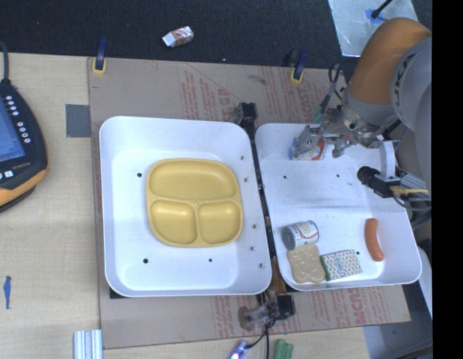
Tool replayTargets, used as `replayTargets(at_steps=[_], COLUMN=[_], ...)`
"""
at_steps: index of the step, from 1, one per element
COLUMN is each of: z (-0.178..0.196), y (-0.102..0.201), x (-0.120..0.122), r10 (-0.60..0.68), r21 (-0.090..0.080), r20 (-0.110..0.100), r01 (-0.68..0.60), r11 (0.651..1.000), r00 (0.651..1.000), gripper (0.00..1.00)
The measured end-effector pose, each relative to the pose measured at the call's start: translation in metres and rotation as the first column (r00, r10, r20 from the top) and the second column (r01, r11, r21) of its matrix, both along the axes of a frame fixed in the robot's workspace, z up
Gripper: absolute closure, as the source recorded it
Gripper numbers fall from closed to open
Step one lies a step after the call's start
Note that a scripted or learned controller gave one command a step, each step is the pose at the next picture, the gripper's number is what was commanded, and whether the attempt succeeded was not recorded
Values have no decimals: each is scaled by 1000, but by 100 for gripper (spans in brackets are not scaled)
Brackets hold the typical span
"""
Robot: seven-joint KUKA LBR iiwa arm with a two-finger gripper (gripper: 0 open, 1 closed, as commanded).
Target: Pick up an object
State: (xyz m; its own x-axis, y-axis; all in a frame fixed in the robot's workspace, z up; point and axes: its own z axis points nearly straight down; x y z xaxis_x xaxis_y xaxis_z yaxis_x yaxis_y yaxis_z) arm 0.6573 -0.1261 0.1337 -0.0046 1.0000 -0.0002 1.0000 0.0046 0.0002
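Note:
My gripper (322, 140) is down at the far end of the right bin (332, 193), close to its back wall. A small blue and red object (303, 150) lies right at the gripper's left side, partly hidden by it; I cannot tell whether it is gripped. Nearer the front of the same bin lie a small silver can (300, 233) on its side, a tan cracker-like piece (306, 264), a green patterned packet (341, 265) and an orange sausage (374, 239).
The left bin (126, 260) holds a yellow divided plate (194, 200). A teach pendant (10, 144) rests on the bench at far left. Clamps (99, 57) pin the cardboard sheet at the back. A crumpled wrapper (178, 37) lies on the dark floor beyond.

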Motion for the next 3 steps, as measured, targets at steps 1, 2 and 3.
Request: replayTargets(at_steps=[1, 2, 3], z=[10, 59, 144], y=[-1, 42, 2], x=[-1, -51, -85], r10=[0, 1, -3], r21=[0, 0, -1], r20=[-3, -2, 0], r01=[0, -1, 3], r11=[1000, 1000, 1000], r00=[1000, 1000, 1000], gripper=[100, 100, 100])
